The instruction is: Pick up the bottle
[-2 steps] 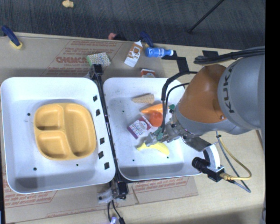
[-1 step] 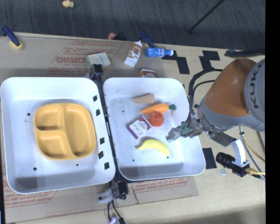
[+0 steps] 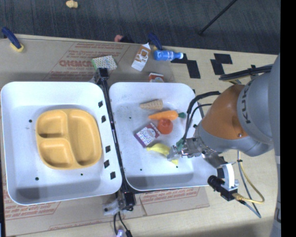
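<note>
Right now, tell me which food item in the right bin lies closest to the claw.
The banana: it lies right beside the claw, while the carrot, tomato and cone sit farther up.

The tool [image 3: 177, 149] is blurred and partly hidden under the arm's wrist [image 3: 222, 127]

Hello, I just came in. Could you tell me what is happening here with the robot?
The arm reaches from the right into the right bin. Its pincer is low beside the yellow banana, near a carrot and a tomato. The blue bottle lies outside the bins, on the bench behind. The left bin holds a yellow divided plate.
</note>
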Robot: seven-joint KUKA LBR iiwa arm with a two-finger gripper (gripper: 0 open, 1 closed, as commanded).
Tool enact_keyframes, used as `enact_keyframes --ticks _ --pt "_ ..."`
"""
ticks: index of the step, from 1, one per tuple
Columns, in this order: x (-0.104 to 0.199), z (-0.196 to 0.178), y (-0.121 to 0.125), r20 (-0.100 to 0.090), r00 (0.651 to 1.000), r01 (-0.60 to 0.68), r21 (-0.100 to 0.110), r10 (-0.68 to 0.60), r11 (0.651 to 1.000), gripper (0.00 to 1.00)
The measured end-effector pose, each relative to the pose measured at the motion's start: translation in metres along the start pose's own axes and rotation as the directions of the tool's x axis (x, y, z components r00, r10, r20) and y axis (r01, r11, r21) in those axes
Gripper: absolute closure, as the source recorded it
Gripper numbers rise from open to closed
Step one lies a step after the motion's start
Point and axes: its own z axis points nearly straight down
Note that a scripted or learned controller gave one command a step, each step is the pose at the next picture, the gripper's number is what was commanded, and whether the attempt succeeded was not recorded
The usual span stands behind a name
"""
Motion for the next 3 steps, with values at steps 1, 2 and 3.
enact_keyframes --ticks 1,2,3 --pt "-0.022 -0.078 -0.003 0.002 0.934 -0.357 0.001 0.357 0.934 1.00" --pt "-0.004 -0.113 -0.001 0.002 0.707 -0.707 0.002 0.707 0.707 1.00" --pt "-0.013 -0.128 -0.002 0.002 0.713 -0.701 0.002 0.701 0.713 1.00"
